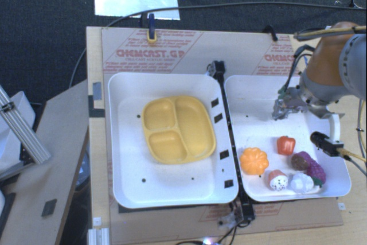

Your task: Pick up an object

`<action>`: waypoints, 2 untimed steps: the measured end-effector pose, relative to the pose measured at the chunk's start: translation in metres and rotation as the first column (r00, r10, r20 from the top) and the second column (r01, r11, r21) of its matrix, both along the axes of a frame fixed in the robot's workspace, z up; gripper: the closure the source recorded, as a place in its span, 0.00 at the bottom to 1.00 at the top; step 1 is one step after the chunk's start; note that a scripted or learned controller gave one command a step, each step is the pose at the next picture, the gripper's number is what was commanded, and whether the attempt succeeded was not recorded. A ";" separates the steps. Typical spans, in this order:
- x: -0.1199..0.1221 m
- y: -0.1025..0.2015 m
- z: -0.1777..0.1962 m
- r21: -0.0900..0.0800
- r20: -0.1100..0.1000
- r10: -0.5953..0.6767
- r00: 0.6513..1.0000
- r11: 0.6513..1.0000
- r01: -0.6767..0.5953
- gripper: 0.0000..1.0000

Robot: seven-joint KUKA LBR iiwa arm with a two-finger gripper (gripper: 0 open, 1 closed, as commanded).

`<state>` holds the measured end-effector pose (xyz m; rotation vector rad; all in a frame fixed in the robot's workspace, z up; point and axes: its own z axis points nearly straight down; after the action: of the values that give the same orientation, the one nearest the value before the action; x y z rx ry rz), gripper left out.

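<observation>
**Gripper low in the right bin, toys bunched at the near edge**

Two white bins side by side on the bench. Left bin (129, 181): a yellow divided plate (178, 128) lies about in its middle, with bare floor all round it out to the walls.

Right bin (252, 94): the far half is bare floor, the widest open room here. Everything sits toward the near edge. Orange pumpkin (254, 160) near the near-left corner, close to the wall shared with the left bin. Red pepper (286, 145) further in, a little right of the pumpkin. Purple grapes (309, 165) toward the near-right corner. A small white-and-red piece (278, 180) and a white piece (300, 182) lie along the near wall, the white one touching the grapes.

My gripper (282, 108) is over the right bin's far-right part, close to the floor, well apart from the pepper, which is the nearest toy. Nothing shows between my fingers. I cannot tell whether they are apart or together; the tip is too small and cluttered with cable.
</observation>
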<state>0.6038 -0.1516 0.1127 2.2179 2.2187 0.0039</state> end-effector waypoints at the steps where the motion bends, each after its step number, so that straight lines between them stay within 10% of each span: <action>1: 0.007 -0.007 0.062 -0.001 0.003 0.004 1.000 1.000 -0.004 1.00; 2: 0.000 -0.007 0.115 0.000 0.001 0.003 1.000 1.000 -0.003 1.00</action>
<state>0.6040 -0.1591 0.2273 2.2134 2.2218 0.0047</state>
